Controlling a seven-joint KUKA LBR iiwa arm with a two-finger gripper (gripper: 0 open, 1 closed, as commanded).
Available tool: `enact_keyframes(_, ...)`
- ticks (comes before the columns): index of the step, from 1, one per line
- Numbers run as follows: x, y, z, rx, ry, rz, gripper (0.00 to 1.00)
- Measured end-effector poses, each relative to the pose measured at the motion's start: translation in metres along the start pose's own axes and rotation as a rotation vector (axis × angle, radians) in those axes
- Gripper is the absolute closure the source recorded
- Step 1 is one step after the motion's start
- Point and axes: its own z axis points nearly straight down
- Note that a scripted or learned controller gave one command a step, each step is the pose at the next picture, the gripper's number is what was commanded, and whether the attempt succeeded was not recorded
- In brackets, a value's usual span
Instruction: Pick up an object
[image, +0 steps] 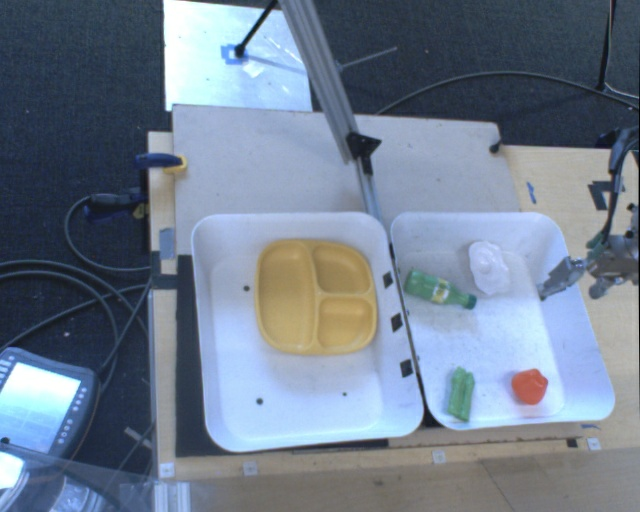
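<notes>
A robot gripper (580, 280) hangs at the right rim of the right-hand bin (575, 330), its two grey fingers (556, 281) spread apart with nothing between them. One finger reaches in over the bin's edge, while the other sits further right, close to the frame's border.

Four things lie loose in that bin. A green bottle (438, 289) with a yellow label rests on its side near the bin's left wall, its neck pointing toward the middle. Just beyond it, toward the back, sits a crumpled white lump (488, 266), well within the bin and apart from the gripper. Toward the front, a small green object (460, 393) lies lengthwise, and a red object (530, 386) sits to its right, near the front right corner. What the green and red pieces are cannot be told at this size.

The left-hand bin (230, 400) holds a yellow divided plate (317, 296) with three compartments, set flat near the middle of the bin.

Both bins stand side by side on the bench (260, 160), touching along their inner walls. A grey metal pole (330, 85) slants down from the top of the frame to the seam between them. Black cables (90, 280) trail over the dark floor at left, near a handheld screen unit (40, 400).
</notes>
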Motion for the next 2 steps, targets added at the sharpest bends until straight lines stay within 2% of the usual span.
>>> enact_keyframes(1,0.000,0.000,0.000,0.000,0.000,0.001,0.00)
enact_keyframes(2,-0.002,0.004,0.062,0.005,0.001,0.007,0.00)
